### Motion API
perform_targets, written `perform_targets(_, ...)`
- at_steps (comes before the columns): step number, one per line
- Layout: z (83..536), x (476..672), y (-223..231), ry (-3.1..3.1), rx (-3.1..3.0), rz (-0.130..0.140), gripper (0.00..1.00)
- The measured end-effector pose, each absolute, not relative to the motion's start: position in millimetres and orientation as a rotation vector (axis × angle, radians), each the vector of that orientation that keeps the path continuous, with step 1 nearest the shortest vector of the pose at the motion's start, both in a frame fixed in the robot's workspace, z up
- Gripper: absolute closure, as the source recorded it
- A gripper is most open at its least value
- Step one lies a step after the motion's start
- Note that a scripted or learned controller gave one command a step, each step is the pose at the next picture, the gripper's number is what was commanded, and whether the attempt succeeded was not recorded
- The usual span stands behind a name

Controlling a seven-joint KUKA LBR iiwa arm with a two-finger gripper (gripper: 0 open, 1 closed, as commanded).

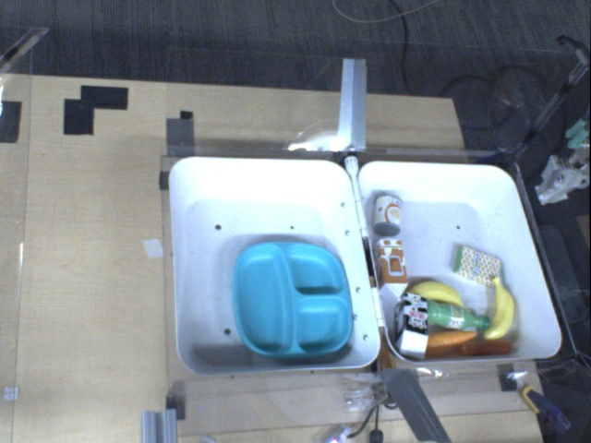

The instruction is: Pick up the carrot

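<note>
Single fixed camera above bench [92,247] — slanted down, both bins.

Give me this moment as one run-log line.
carrot: right bin, near edge, not picked | green bottle lying just behind it | bananas beside it | blue tray: left bin

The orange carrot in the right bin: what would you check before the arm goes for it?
1. Orange carrot in sight, at the right white bin's near edge: ok.
2. Free from above: not ok, green plastic bottle lies partly across it.
3. Space beside it: not ok, yellow banana and bin wall crowd it.
4. Blue divided plate out of the way, in the left bin: ok.
5. Gripper ready: cannot tell.
</note>
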State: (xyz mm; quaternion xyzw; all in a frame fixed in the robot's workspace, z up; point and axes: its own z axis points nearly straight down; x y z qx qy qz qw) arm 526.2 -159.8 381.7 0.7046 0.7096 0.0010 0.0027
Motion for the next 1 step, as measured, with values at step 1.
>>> perform_targets(1, 219.2, 571.2, -101.9, 2.053, 2.381, -0.003, 1.0)
